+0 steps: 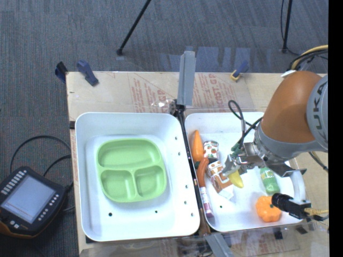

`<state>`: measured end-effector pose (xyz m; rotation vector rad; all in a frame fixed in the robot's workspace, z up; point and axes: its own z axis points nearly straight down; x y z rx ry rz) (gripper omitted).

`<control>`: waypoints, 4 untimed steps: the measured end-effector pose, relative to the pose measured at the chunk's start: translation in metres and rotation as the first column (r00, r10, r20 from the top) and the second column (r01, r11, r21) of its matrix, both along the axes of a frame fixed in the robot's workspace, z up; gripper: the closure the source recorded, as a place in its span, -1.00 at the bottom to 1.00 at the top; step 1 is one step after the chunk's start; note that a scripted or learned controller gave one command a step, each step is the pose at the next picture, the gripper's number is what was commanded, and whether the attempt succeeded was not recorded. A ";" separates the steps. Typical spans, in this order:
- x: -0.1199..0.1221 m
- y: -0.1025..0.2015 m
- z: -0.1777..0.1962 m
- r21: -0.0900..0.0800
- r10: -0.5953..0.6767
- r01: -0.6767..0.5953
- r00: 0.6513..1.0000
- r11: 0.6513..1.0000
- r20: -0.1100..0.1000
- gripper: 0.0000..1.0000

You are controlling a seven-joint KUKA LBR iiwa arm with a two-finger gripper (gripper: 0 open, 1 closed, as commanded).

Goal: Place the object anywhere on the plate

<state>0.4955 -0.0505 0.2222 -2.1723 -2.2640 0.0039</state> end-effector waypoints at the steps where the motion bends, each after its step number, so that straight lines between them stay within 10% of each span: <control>1: 0.036 0.066 -0.020 0.000 0.184 -0.184 0.983 0.983 -0.001 1.00; 2: 0.031 0.138 -0.037 -0.001 0.154 -0.154 0.988 0.988 -0.003 1.00; 3: 0.031 0.138 -0.037 -0.001 0.153 -0.153 0.988 0.988 -0.003 -1.00; 4: 0.104 0.200 -0.073 -0.001 0.267 -0.267 0.964 0.964 -0.001 -1.00</control>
